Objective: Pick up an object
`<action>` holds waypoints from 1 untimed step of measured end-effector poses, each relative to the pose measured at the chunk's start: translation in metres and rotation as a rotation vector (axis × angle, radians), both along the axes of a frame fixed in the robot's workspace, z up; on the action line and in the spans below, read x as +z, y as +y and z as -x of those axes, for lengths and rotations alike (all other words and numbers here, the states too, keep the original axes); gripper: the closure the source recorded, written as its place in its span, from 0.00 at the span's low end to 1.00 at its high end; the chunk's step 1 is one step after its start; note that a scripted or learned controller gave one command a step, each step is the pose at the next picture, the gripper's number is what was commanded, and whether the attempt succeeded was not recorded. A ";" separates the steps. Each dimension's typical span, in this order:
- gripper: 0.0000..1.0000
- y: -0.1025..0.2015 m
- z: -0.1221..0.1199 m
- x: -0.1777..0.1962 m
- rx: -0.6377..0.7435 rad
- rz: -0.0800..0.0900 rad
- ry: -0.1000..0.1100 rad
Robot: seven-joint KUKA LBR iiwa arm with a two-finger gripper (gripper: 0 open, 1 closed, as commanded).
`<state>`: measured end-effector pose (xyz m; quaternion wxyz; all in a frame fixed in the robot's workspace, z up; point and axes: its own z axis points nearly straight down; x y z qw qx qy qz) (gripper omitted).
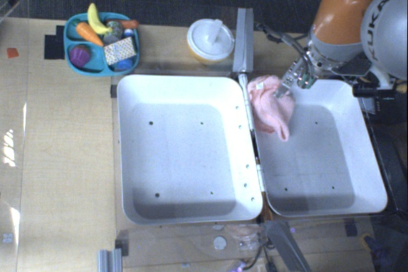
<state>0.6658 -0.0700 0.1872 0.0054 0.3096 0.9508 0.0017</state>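
Along the lower edge of the frame the desk (pixel 57 200) is seen bare and pale, and just above it the two white bins are set side by side, edges touching, so that a thing lifted from one can be carried straight across to the other. The left bin (pixel 185 150) is left as open floor in the middle of the frame, presumably kept ready as the receiving side. In the right bin (pixel 325 162) the only candidate for picking is found: a pink cloth (pixel 271 113), bunched in the upper left corner of that bin and slumped against the wall by the divider. The pincer (pixel 285 87) is brought down onto the cloth's upper right edge, reached in from the right of the frame, with the grey arm and its orange band (pixel 344 0) tilted over the bin's rim. Whether the pincer is spread or closed on the fabric cannot be told, so no hold is claimed. A corner grasp is judged awkward, since the wall crowds one side. Farther up, beyond the bins, a white lidded bowl (pixel 210 40) is parked at centre, and a blue tray of toy food (pixel 102 42) is kept at the upper left, well clear of the work.
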 end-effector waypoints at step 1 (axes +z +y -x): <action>1.00 0.018 0.018 0.000 0.246 0.002 0.000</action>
